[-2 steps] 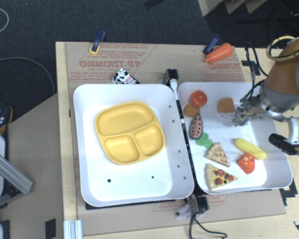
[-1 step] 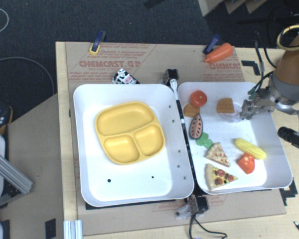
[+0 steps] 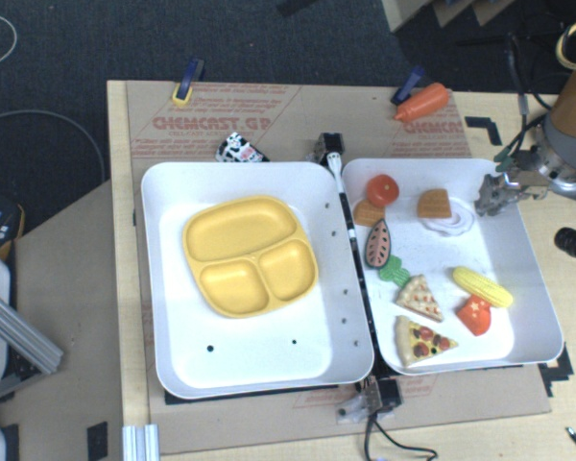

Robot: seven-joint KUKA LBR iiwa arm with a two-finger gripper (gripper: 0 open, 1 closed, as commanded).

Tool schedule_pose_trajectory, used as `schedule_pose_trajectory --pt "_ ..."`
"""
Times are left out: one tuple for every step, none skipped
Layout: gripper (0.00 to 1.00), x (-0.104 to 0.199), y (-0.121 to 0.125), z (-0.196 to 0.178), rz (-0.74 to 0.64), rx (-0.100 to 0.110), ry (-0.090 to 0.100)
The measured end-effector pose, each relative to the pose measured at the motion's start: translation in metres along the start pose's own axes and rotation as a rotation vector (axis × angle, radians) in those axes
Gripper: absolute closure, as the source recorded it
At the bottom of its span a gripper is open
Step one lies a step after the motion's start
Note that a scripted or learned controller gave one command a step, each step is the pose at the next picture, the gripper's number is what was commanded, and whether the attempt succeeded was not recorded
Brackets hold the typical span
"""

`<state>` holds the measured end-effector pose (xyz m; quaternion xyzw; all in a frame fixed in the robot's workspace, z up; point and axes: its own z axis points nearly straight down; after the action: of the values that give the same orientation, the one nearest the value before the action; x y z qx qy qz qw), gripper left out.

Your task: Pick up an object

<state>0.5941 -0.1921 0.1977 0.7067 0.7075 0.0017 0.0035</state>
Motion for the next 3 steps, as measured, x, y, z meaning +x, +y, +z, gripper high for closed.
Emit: schedule_pose_trajectory --pt "1.00 0.000 0.001 -0.029 0.000 0.001 0.000" --pt "1.00 0.049 -0.005 -0.039 -0.003 0.008 0.004" --pt "1.00 0.103 -0.010 -0.028 -0.003 0.010 0.004"
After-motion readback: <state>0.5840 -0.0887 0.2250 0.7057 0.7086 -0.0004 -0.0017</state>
